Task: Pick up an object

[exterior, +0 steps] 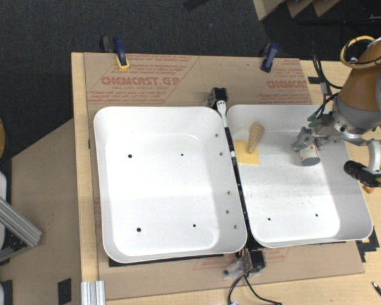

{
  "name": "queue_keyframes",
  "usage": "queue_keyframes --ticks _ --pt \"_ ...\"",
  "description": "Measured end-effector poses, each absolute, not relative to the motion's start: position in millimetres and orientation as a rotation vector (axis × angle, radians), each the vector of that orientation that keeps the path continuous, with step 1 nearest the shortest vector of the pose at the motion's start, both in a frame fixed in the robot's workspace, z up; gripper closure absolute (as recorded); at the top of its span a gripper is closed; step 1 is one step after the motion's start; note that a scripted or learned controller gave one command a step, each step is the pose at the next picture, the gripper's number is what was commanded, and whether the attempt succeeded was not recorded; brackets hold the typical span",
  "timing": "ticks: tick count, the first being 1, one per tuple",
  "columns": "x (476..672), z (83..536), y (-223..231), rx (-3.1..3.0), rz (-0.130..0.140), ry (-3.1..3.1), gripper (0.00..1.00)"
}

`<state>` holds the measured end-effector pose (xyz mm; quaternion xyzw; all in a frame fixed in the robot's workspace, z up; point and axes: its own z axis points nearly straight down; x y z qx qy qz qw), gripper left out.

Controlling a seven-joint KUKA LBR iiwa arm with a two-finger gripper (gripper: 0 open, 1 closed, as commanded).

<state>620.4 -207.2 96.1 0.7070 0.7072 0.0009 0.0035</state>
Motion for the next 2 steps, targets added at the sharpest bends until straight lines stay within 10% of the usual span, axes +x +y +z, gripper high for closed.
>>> queue_keyframes --ticks 2 --pt "653.3 195.2 -29.3 2.207 0.011 2.236 1.0"
